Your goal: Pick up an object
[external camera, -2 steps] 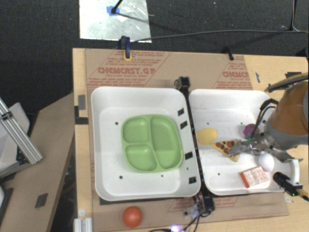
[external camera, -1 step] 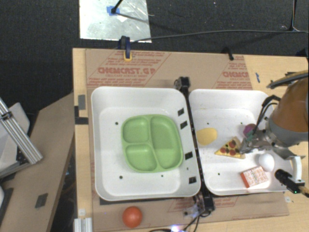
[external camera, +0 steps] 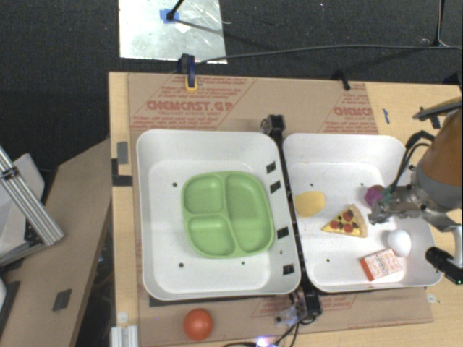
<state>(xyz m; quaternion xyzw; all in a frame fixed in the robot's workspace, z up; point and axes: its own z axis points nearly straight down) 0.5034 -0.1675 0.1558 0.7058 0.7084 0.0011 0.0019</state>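
Item: small purple rounded toy (external camera: 374, 193), right bin (external camera: 340, 150), centre-right of frame. We judge it light, smooth, prone to roll; take it across its middle. Gripper (external camera: 383, 207) just beside it; finger spread: we cannot tell.

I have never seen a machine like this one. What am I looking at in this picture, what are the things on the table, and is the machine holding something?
This is one picture, taken by a fixed camera above a bench, looking down at a slant. The grey and orange shape at the right edge is a robot arm. Its grasping tool reaches into the right white bin, beside a purple object. I cannot tell whether the tool grips anything. That bin also holds a yellow round piece, a toy pizza slice, a white egg and a small red and white box. The left white bin holds a green divided plate. An orange ball lies outside, on the bench in front.
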